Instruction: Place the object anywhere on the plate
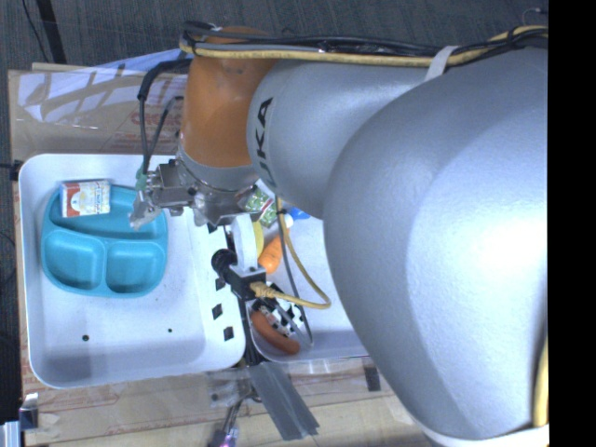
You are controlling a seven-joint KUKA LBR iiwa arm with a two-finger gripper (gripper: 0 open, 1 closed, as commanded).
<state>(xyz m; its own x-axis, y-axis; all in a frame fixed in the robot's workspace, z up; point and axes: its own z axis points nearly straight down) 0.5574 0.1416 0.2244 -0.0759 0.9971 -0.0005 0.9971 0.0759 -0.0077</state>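
- Camera view: grey arm [419, 203] reaches in from the right, covering most of the right bin [312, 250]
- Left bin [112, 343] holds the blue sectioned plate [102, 259]
- Small carton [86, 198] already rests in the plate's upper section, so placement looks done
- Hand [149, 208] hovers at the plate's edge; its grip state I cannot tell

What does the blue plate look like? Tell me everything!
The plate is bright blue and looks like smooth plastic, with rounded corners. Raised ridges split it into three compartments: one long one at the back, two smaller ones in front. It lies flat in the left bin. A small carton sits in its back compartment, and the gripper hangs over its right back corner.
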